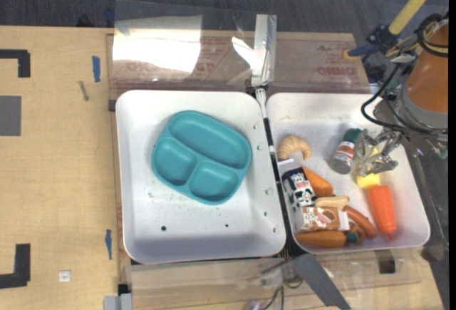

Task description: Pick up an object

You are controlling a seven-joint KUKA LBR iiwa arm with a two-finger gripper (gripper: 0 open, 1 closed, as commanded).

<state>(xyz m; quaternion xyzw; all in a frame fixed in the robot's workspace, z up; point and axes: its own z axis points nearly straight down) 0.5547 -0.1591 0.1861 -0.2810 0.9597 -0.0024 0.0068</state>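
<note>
The right bin (pixel 417 230) holds several toy foods. My gripper (pixel 375 157) hangs low over its right half, open, with nothing between the fingers. Its tips are just above a small yellow piece (pixel 366 179). A small can (pixel 344 154) with a green top lies just left of the gripper. An orange carrot (pixel 383 209) lies just below the yellow piece. A croissant (pixel 294 147) rests near the bin's left wall. Near the front lie a black-and-white carton (pixel 301 188), a small printed box (pixel 325 217) and a hot dog (pixel 322 238).
The left bin (pixel 135 230) holds a teal divided plate (pixel 201 156). A clear plastic wall (pixel 192 52) stands behind both bins. Black cables (pixel 377 98) hang from the arm over the right bin's far right corner. Brown bench top (pixel 50 180) lies to the left.
</note>
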